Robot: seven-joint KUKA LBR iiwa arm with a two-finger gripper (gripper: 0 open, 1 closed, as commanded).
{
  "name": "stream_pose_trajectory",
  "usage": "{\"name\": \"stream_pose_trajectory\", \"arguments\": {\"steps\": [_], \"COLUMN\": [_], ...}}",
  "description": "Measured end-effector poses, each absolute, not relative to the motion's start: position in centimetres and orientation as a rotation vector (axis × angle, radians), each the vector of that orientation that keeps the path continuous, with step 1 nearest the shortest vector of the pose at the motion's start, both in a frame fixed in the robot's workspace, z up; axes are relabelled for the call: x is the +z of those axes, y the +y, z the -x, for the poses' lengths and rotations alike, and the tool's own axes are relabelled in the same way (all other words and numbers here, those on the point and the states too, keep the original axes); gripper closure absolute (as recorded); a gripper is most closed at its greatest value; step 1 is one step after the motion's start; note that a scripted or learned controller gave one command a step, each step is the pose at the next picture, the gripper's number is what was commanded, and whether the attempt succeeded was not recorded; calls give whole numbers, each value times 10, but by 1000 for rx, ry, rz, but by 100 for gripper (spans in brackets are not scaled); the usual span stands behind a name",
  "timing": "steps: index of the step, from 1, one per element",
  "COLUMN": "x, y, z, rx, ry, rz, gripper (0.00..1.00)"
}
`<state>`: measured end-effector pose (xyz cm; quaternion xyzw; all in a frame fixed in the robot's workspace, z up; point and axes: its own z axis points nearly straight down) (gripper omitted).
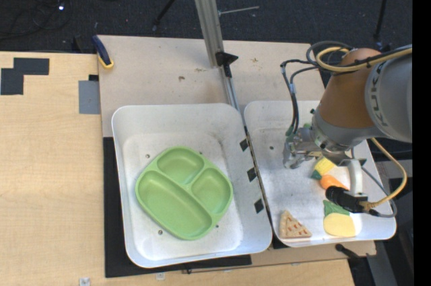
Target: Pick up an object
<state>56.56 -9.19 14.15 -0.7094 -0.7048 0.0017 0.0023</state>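
two white bins [128, 143] sit on a wooden bench [47, 163].

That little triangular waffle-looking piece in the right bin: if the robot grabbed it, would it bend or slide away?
The triangular piece looks like a rigid toy, so it would probably stay stiff. It lies flat on the right bin, so it seems unlikely to roll. On that smooth white floor, a push might make it slide.
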Motion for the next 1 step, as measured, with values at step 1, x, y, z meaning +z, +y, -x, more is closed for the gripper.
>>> {"name": "stream_pose_trajectory", "arguments": {"steps": [1], "x": [191], "y": [-95], "z": [-576], "rx": [-2], "ry": [-2223], "rz": [2223], "gripper": [100]}}
